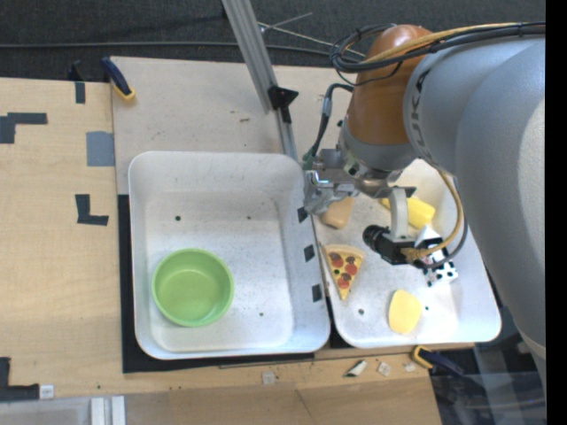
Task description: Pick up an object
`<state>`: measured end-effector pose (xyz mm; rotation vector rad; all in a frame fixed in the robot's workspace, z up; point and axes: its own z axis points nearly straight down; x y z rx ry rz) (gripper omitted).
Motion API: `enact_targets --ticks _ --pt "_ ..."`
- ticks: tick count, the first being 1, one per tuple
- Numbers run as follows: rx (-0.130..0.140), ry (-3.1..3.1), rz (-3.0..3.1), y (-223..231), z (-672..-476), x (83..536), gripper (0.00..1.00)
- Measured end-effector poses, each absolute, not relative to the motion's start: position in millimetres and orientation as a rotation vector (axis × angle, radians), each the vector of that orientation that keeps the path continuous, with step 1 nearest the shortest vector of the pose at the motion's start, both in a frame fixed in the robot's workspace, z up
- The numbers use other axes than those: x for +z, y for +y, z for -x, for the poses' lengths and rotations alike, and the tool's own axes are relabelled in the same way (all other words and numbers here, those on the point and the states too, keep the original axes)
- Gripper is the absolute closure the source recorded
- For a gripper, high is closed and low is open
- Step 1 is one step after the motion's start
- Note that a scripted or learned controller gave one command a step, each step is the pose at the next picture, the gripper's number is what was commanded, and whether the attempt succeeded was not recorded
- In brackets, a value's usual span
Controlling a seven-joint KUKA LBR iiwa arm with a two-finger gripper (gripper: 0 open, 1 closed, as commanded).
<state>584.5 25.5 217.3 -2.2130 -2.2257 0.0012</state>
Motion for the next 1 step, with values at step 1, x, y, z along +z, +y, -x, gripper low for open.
enact_targets --ticks 1 --pt "0.000 -2.227 2.212 73.4 -609.5 229.9 1.00"
